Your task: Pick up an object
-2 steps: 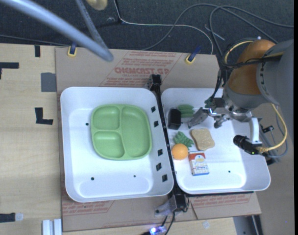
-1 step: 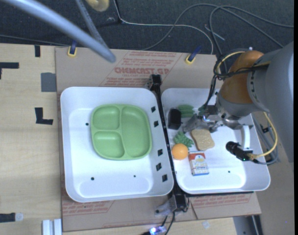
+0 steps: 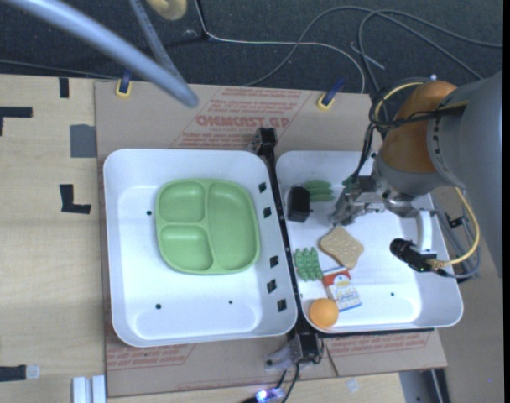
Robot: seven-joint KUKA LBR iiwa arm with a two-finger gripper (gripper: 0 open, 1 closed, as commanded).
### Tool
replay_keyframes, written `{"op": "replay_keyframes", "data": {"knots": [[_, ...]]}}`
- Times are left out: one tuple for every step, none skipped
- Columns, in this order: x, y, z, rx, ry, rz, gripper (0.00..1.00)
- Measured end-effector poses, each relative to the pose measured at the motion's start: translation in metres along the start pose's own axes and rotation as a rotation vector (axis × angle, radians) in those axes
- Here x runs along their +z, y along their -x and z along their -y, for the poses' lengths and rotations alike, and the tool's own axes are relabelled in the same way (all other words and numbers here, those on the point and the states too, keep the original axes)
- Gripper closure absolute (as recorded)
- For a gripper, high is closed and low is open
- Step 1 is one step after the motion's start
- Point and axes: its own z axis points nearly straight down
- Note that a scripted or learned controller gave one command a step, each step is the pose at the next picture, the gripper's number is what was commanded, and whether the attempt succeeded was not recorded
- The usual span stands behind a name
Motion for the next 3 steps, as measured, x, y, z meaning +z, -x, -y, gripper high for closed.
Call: {"op": "replay_keyframes", "data": {"knots": [[-0.059,-0.004,0.006,0.001,-0.002,-0.003,1.00],[-0.104,-0.003,0.012,0.001,-0.001,-0.003,1.00],[-0.165,0.003,0.014,0.001,0.002,-0.001,1.00]]}}
